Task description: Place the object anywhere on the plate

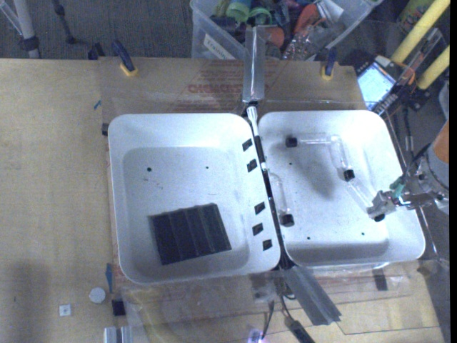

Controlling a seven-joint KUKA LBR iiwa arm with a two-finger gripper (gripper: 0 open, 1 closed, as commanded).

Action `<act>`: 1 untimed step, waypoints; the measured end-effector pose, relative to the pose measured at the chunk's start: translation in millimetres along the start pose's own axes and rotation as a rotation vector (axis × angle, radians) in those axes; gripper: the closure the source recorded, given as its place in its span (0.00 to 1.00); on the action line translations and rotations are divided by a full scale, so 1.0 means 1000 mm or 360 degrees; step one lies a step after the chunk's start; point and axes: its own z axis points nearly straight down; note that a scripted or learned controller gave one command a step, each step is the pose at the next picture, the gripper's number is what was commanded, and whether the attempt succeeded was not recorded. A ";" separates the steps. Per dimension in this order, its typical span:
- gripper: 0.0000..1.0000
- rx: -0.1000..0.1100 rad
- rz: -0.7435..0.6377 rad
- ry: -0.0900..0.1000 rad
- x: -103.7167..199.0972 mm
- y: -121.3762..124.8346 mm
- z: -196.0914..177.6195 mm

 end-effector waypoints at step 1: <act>1.00 -0.0005 -0.0657 -0.0006 0.058 0.065 -0.152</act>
